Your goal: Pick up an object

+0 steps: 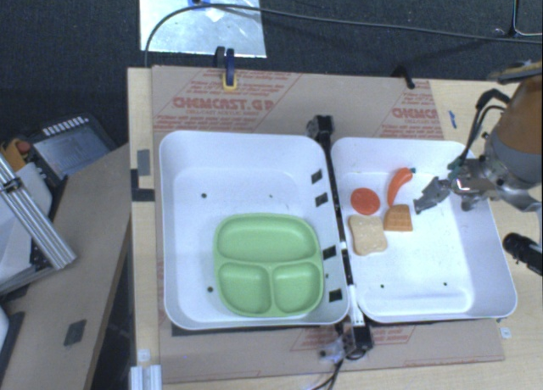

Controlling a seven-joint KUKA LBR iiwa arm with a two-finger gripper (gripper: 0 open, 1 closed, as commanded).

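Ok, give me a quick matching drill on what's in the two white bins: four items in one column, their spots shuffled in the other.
Items:
1. green three-compartment plastic tray
2. round red tomato-like slice
3. orange carrot-shaped toy
4. pale bread-slice toy

Places:
A. right bin, farthest of the foods from the camera
B. left bin, near half
C. right bin, nearest of the foods to the camera
D. right bin, beside the divider, above the bread

Pairs: 1-B, 2-D, 3-A, 4-C
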